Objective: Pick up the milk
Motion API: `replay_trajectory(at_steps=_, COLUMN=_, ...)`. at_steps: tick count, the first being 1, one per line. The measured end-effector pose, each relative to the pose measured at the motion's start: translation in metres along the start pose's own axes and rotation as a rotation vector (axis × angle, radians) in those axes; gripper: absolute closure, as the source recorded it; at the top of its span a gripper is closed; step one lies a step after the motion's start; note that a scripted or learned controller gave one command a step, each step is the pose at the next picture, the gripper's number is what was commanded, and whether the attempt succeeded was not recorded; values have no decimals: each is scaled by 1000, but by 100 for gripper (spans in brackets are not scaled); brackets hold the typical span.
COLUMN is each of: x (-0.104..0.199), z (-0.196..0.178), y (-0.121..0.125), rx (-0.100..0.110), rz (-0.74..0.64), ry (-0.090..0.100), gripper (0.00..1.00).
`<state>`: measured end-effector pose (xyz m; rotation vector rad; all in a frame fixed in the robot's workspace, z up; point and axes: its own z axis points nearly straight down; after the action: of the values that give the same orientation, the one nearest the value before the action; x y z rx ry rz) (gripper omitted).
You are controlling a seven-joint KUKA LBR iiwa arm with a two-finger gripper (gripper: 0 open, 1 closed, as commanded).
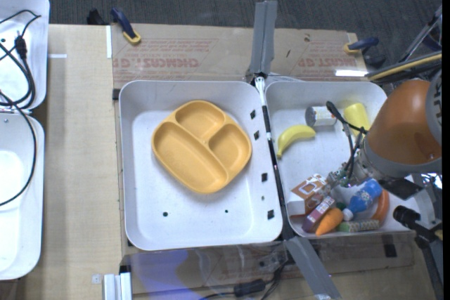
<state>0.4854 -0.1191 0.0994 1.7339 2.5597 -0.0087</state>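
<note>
Two white bins [133, 151], one yellow plate [202, 145], one banana [294, 137].

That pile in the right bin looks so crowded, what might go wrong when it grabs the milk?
The milk carton is wedged among a carrot, a blue bottle and other items, so the tool may pinch a neighbour instead. It also sits near the bin wall, leaving little room.

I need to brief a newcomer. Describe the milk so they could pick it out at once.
Start at the right-hand white bin, and go to the heap of items at its near edge. The milk is the small brown-and-white carton on the heap's left side, beside the carrot. Unlike the rounded blue-capped bottle and the banana, it is boxy.
</note>
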Motion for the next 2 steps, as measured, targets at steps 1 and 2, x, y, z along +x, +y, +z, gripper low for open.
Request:
replay_trajectory(at_steps=1, x=-1, z=-7, y=1, rx=0, rz=4, ry=0, gripper=100)
replay_trajectory(at_steps=2, x=-2, z=9, y=-10, rx=21, rz=-165, ry=47, gripper=100)
